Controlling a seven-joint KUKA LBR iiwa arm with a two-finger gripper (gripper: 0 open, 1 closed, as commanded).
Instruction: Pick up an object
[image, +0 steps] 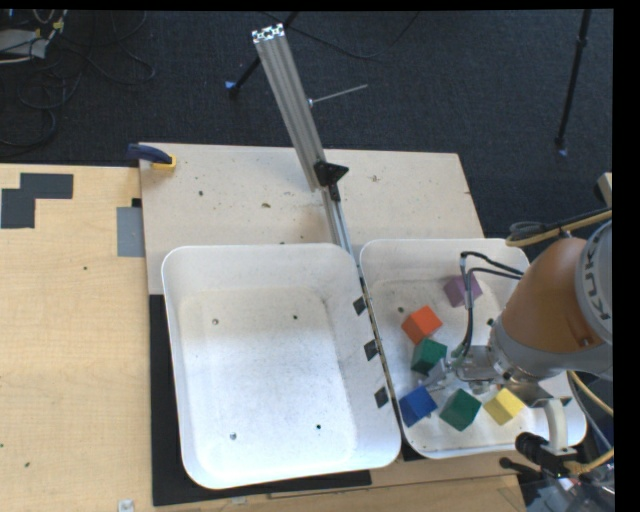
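You're looking at a robotics lab. Giveaways: plywood bench (250, 195) carrying two white bins (190, 270), aluminium extrusion mast (292, 95) with a checker tag rising from the bench's far edge, blue clamp (150, 154) at its far-left corner, loose cables (40, 35) and a stand leg (572, 85) on dark carpet (450, 80).

The two bins, left one (260, 370) and right one (400, 265), are looking like smooth white plastic, speckled with small dark marks. The bench (250, 195) is showing pale, matt wood with little spots. A silvery metal rail (295, 105) is shining at twelve o'clock. The blocks, like the orange one (421, 323) and the dark green one (461, 409), are looking smooth and matt. The orange band (550, 300) at three o'clock is gleaming a little.
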